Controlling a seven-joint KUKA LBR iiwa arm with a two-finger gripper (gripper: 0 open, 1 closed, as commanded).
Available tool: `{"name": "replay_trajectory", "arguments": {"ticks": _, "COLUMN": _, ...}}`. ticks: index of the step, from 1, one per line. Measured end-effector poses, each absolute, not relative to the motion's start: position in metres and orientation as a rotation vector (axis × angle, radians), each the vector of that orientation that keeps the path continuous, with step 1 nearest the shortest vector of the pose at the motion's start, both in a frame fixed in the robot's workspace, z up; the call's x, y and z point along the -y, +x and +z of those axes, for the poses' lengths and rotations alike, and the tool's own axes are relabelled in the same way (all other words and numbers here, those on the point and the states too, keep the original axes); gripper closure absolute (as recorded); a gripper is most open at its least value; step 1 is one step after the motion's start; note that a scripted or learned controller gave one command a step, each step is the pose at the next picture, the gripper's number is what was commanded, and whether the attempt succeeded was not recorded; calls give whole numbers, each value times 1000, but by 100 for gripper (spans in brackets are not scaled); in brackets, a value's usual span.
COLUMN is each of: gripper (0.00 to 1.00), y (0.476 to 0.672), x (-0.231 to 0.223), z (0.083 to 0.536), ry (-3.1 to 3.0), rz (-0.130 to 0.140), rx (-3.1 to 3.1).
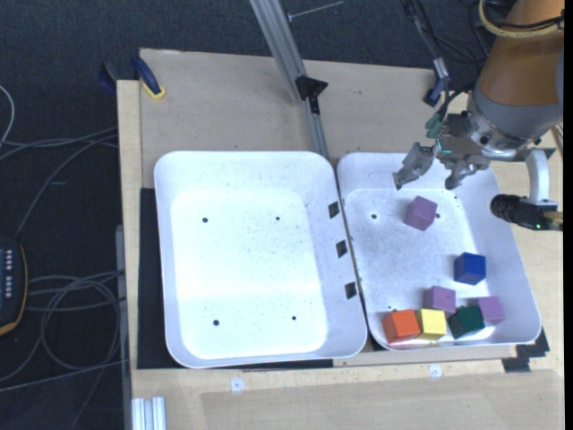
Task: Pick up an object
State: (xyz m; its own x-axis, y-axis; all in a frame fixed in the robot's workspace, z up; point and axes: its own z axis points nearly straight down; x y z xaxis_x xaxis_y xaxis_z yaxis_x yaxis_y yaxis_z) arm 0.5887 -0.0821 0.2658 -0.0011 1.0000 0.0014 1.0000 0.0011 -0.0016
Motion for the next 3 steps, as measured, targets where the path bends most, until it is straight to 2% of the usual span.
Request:
{"name": "replay_trajectory", "arguments": {"ticks": 1, "gripper": 0, "y": 589, "x": 82, "z": 266, "ry": -2220, "rz": -1, "rx": 2221}}
{"name": "replay_trajectory", "arguments": {"ticks": 2, "gripper": 0, "y": 592, "x": 83, "z": 203, "ry": -2217, "rz": 7, "rx": 2216}}
{"name": "replay_trajectory", "arguments": {"ticks": 3, "gripper": 0, "y": 583, "x": 89, "z": 152, "ry": -2218, "rz": 7, "rx": 2216}}
